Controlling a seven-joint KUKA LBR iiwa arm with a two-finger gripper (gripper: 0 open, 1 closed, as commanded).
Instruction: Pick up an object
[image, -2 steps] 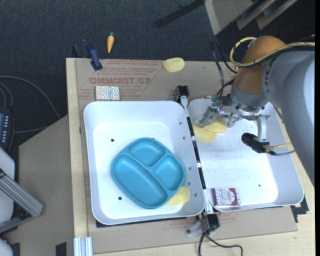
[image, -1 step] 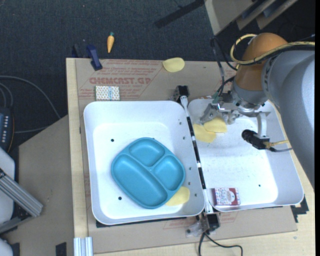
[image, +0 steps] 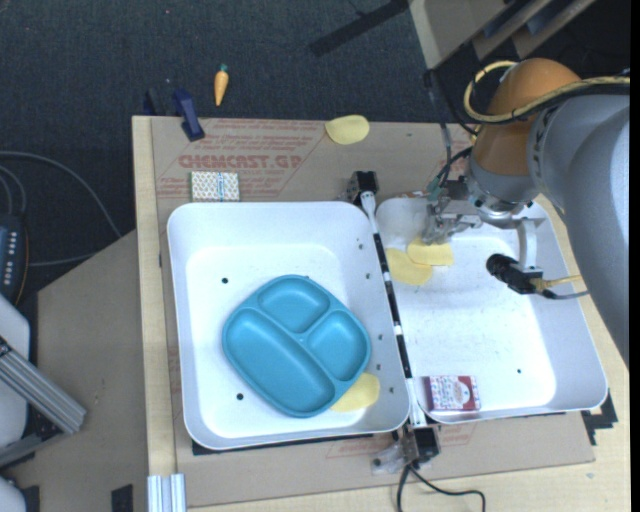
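Two yellow slices (image: 408, 266) are lying flat and overlapping in the far left corner of the right bin (image: 520, 350), just beside the wall it shares with the left bin (image: 200, 300). We are logging the hand (image: 438, 230) directly above them, at or very near the upper slice. Nothing is visibly gripped. We cannot tell whether the hand is wide or narrow, because the wrist is covering it from this angle. We are judging the slices to be toy food: light, thin, smooth-skinned and probably a little flexible, so more likely to slip or bend than to break. Lying flat, they are offering almost no standing edge. The best hold is looking like the raised rim where one slice overlaps the other, pinched across the short width. The nearby wall is leaving little room on that side. Elsewhere we are noting a blue divided plate (image: 295, 345) in the left bin with another yellow piece (image: 357, 393) at its near edge. A small red-and-white packet (image: 450, 393) is resting against the right bin's near wall, and the bins are sitting on a brown surface (image: 250, 150).
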